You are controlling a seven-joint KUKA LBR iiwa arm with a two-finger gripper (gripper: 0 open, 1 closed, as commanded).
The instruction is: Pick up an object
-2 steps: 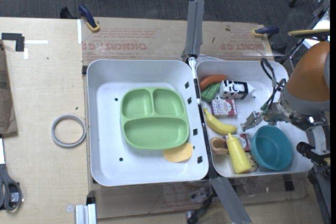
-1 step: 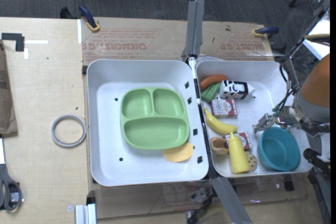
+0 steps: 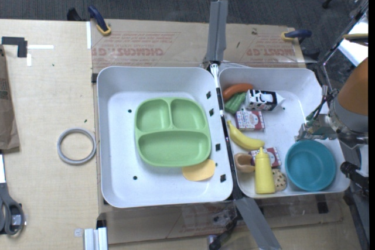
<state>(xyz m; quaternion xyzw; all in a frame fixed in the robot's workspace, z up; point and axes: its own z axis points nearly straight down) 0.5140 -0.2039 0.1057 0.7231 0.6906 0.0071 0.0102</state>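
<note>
Nearest the camera, a yellow bottle (image 3: 264,171) stands at the front wall of the right bin (image 3: 293,75), beside a blue bowl (image 3: 310,165). Behind it lie a banana (image 3: 243,136), a red carton (image 3: 251,120) and a black-and-white carton (image 3: 261,99). Left bin (image 3: 111,126): a green divided plate (image 3: 173,132) and a yellow disc (image 3: 199,171). Gripper (image 3: 313,127): poised just above the bowl's far rim, nothing visibly clamped; its state cannot be told.

green plate (image 3: 173,132): smooth matt plastic | bins (image 3: 111,143): glossy white plastic | bench (image 3: 44,102): pale wood | blue bowl (image 3: 310,165): smooth plastic
</note>
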